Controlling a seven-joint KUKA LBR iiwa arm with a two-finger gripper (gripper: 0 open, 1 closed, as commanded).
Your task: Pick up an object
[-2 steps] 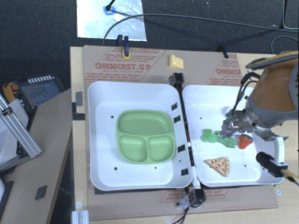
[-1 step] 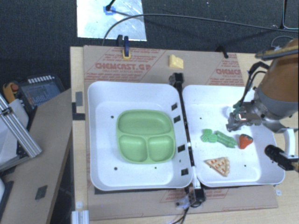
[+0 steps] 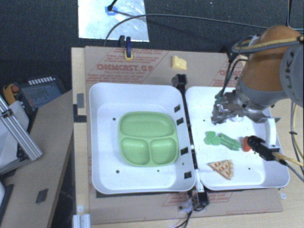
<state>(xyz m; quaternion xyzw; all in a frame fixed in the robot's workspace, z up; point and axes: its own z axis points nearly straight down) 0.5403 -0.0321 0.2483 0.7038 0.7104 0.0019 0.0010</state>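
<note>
Camera view showed the KUKA arm reaching in from the right, its orange band bent over the right bin and the gripper pointing down above that bin's upper middle; whether the jaws were wide or narrow could not be told, and nothing was seen between them. Below the gripper and apart from it lay a green toy vegetable, with a small red piece just beside its right end. A waffle-patterned toy pizza slice lay near the front wall. The left bin held a green divided plate at its middle.
</note>
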